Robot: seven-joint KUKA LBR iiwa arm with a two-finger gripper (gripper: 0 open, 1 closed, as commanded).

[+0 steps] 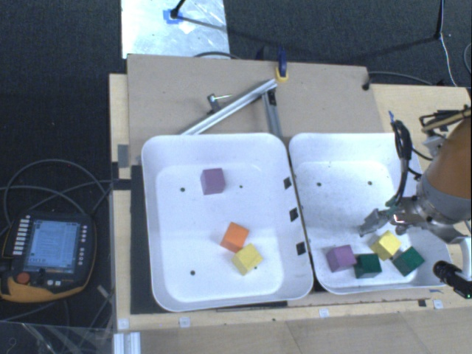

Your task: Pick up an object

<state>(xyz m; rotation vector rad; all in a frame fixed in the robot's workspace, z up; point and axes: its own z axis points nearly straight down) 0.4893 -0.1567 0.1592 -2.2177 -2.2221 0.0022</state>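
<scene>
Left bin (158, 220): purple cube (212, 181) far; orange cube (234, 236) touching yellow cube (247, 259) near.
Right bin (324, 153): purple block (341, 257), dark green block (367, 265), yellow block (386, 245), green block (408, 260) clustered near.
Gripper (375, 221): just above the yellow block; spread or pinched, I cannot tell.

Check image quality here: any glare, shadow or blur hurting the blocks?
Camera view: soft overall, blocks readable by colour; left bin bright but not blown out, purple block and orange block casting faint shadows; foil sheet at top glares; gripper blurry, its fingers hard to make out.
</scene>
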